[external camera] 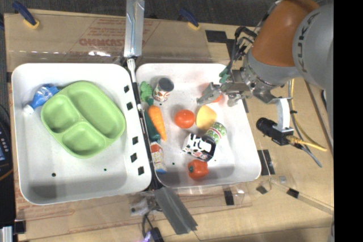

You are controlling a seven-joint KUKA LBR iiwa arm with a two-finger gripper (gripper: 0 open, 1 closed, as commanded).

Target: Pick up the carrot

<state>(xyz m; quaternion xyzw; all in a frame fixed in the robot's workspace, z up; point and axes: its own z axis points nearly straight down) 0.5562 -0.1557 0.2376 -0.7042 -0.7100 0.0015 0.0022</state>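
**A:** Carrot (157,122) first: the tapered orange plastic one with the green top. You find it in the right-hand white bin (241,147), close along that bin's left wall, about halfway between the far edge and the near edge.

**B:** And the two-finger gripper (218,92)?

**A:** You see it over the same bin, but toward its far right corner, above the white floor. The carrot lies well apart from it, off toward the left wall and a little nearer the bin's near edge. So, as I judge it, your move is a run across the bin, leftward.

**B:** What does the claw hold?

**A:** Nothing that you can see. Whether its fingers are spread or closed, I cannot tell; the metal there is too tangled to read.

**B:** How does the carrot lie?

**A:** Its long axis runs roughly along the left wall, green top toward the far edge, point toward the near edge, tilted slightly. You would probably want the fingers closing across that axis.

**B:** What crowds it?

**A:** A round red plastic tomato (184,118) sits just beside it toward the bin's middle, and a yellow plastic lemon (206,117) lies beyond that. The green divided plate (83,118) rests in the left-hand bin, out of your way.
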